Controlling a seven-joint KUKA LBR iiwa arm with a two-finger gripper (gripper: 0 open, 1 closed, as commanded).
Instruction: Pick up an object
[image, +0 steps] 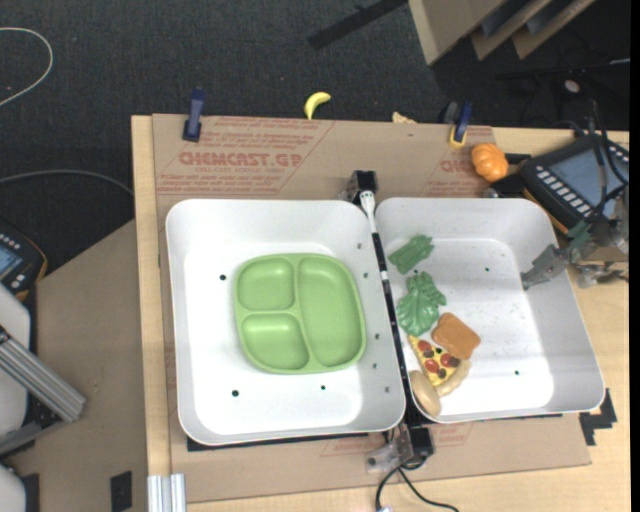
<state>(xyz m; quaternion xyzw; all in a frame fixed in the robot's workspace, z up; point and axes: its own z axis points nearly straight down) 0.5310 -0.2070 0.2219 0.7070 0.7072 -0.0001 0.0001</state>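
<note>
A brown board (300, 160) covered the bench across the middle of the frame, and on it sat two shallow white bins side by side. The left bin (200, 260) held a green divided plate (299, 312), lying flat at its centre with three compartments. The right bin (540, 360) carried its things along its left wall: a green leafy piece (410, 253) toward the top, a second green leafy piece (420, 305) just below it, an orange-brown slice (457, 336) touching that piece's lower right, and a pizza slice (438, 362) under it, tip pointing toward the bin's lower left corner. The gripper (545, 266) came in at the right bin's upper right edge, over bare bin floor and well apart from the food pieces; whether its jaws stood apart or together I could not tell, and nothing showed between them.
</note>
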